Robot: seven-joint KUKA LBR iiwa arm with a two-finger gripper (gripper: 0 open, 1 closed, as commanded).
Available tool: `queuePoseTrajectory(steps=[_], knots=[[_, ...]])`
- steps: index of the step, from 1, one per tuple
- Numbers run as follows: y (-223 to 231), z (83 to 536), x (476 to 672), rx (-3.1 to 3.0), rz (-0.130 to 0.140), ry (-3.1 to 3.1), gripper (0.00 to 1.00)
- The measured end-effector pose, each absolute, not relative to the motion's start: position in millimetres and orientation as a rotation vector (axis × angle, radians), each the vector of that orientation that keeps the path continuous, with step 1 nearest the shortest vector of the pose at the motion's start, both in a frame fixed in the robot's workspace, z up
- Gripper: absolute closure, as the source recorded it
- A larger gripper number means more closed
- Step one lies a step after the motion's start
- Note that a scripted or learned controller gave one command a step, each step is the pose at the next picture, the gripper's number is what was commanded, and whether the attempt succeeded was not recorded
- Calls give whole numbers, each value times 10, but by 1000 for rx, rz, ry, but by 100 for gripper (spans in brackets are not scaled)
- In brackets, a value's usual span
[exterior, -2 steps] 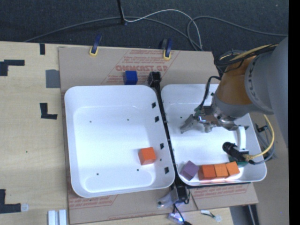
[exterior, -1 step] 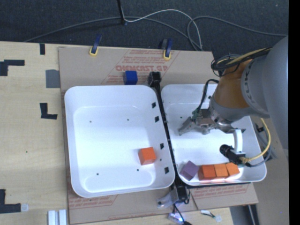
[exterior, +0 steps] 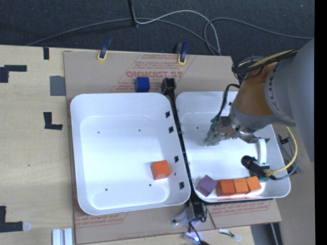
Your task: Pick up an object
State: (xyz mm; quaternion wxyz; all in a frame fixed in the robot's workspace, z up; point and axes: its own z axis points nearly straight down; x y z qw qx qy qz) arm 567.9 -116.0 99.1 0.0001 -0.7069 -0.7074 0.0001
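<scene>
My gripper [exterior: 213, 138] hangs low over the middle of the right bin [exterior: 196, 105], under the orange-banded wrist. Along that bin's front wall lie a purple block [exterior: 206, 185] and a row of three orange blocks [exterior: 238, 186], all well in front of the gripper. One orange cube [exterior: 160, 169] sits in the left bin [exterior: 87, 116], near its front right. The fingers are small and dark against the white floor, and I see nothing between them.
A blue block [exterior: 142, 83] rests on the cardboard behind the left bin. A black divider with clips [exterior: 175, 131] runs between the bins. Cables trail over the dark floor at the back, and yellow clamps hold the cardboard's far edge.
</scene>
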Motion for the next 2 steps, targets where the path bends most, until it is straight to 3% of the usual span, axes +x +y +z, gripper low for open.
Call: queuePoseTrajectory(steps=[2], knots=[[-1130,1918,5602,-2222,-4,-2225,100]])
